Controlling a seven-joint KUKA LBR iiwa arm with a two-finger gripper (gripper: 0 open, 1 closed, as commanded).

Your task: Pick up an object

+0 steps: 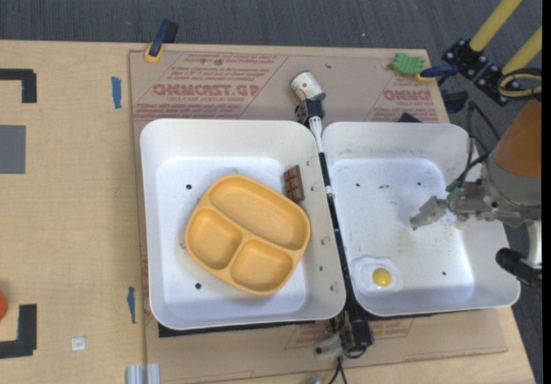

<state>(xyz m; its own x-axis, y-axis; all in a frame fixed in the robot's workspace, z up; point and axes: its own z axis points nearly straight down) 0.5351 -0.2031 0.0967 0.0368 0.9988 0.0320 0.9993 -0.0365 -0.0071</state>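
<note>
In the left bin (164, 201) a yellow divided plate (247, 233) lies tilted. A small brown block (294, 183) rests beside it against the bin's right wall. A toy fried egg (380, 275) sits in the near left corner of the right bin (405, 300). My gripper (428, 215) reaches in from the right and hangs over the middle right of the right bin, up and to the right of the egg and apart from it. I see nothing held in it.
A white and black object (306, 89) lies on the cardboard behind the bins, where they meet. At the board's far right corner is a green piece (406, 64), and a blue and orange clamp (161, 39) is at its far left. Cables and yellow poles (508, 3) stand at the right.
</note>
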